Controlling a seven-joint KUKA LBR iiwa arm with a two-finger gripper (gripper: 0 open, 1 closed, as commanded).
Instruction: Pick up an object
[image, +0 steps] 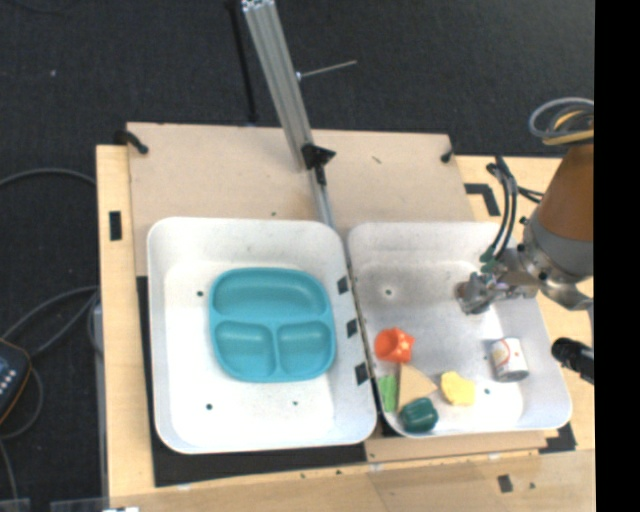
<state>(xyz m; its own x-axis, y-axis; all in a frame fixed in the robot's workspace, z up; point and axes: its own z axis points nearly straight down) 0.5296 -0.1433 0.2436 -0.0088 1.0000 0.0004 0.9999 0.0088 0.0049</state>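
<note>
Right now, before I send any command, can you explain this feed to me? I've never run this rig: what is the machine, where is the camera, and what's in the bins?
You are looking down at a slant from one fixed camera above a bench. Two shallow white bins sit side by side. The left bin holds a teal divided plate. The right bin holds small items along its near side: an orange toy, a yellow piece, a dark green piece, a tan wedge and a small silvery can. The grey and orange shape at right is the robot arm. Its gripper is above the right bin, away from the items. I see nothing between its fingers, so nothing is picked up yet.
</note>
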